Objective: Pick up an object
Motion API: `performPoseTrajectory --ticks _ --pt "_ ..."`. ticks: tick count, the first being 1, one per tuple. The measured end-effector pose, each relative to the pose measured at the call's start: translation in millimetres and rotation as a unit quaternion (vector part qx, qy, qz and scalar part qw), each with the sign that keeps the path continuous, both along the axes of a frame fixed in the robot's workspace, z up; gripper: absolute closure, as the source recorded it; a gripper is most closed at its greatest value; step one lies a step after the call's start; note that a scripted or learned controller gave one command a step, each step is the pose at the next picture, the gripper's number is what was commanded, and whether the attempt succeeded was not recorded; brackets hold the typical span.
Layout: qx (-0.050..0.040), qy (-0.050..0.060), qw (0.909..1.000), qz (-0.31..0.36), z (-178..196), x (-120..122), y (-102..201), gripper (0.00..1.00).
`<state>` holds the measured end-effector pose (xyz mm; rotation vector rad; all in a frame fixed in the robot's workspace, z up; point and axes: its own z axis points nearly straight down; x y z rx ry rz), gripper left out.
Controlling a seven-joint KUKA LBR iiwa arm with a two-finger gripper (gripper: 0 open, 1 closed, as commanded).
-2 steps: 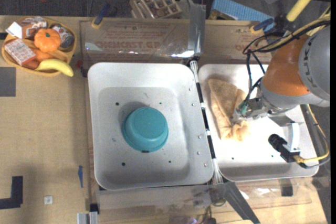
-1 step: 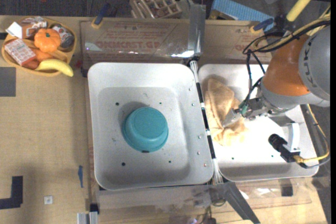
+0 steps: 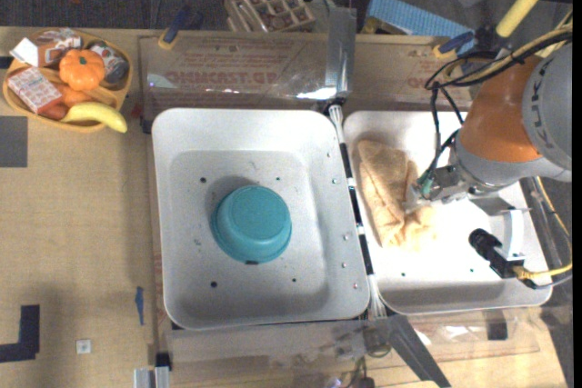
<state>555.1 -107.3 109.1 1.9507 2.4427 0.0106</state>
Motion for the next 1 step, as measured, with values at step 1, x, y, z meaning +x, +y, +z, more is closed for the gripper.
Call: performPoseTrajectory --ticks 1 --pt "-0.0004 0.008 0.9730 0.231 75.7 72.4 30.7 1.00"
